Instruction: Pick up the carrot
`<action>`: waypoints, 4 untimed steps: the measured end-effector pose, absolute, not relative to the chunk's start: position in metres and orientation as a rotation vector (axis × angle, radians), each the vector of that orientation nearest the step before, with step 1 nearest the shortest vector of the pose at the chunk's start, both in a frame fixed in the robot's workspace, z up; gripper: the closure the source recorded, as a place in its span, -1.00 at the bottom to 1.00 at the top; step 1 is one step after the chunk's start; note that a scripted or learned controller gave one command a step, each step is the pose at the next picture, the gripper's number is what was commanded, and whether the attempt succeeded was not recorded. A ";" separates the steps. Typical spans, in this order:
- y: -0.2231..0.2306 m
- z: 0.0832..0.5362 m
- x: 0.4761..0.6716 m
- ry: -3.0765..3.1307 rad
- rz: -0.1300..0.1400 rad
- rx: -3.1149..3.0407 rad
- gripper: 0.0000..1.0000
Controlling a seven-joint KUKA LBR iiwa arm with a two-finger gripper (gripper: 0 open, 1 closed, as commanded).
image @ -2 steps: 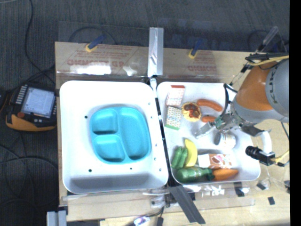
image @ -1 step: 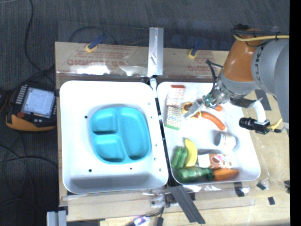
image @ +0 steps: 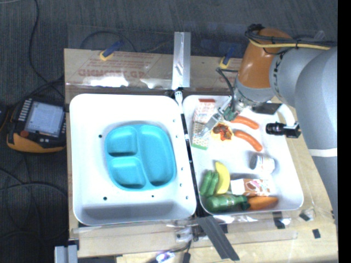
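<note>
- Firstly, at the far left a device (image: pixel 39 124) with a grey screen lies on the dark floor, beside the bench.
- The left bin (image: pixel 88 147) holds a blue tray (image: pixel 140 156) with three compartments; the tray lies flat near the middle of the bin.
- A metal strip (image: pixel 181 59) stands behind the place where the two bins meet.
- The right bin (image: pixel 293 179) holds many small things.
- At its back left corner there is a printed packet (image: pixel 202 124), and just beside it a small red and yellow piece (image: pixel 222 130).
- The gripper (image: pixel 227 113) hangs over this back part, near the packet; whether its jaws are spread or closed, I cannot tell, and nothing is seen between them.
- Two sausages (image: pixel 247 131) lie to the right of the gripper, one behind the other.
- A small grey cup (image: pixel 261 162) lies on its side near the middle right.
- At the front, a green vegetable (image: pixel 208 182) touches a banana (image: pixel 222 177).
- A dark green cucumber (image: pixel 225 203) lies along the front wall.
- The carrot (image: pixel 263 203) lies at the front right, touching the cucumber end, just under a small carton (image: pixel 255 187), and well apart from the gripper.
</note>
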State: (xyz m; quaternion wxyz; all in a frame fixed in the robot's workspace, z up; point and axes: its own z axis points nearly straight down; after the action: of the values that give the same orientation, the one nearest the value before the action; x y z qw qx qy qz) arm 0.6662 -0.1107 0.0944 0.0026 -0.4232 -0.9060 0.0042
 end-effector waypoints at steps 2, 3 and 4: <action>-0.119 0.211 0.654 -2.871 0.001 -1.283 1.00; -0.098 0.117 0.610 -2.877 0.002 -1.260 1.00; 0.001 0.218 0.617 -2.759 0.001 -1.505 1.00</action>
State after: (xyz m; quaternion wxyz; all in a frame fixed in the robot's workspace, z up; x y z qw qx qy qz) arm 0.6175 0.0005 0.2177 -0.0006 -0.4789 -0.8779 0.0002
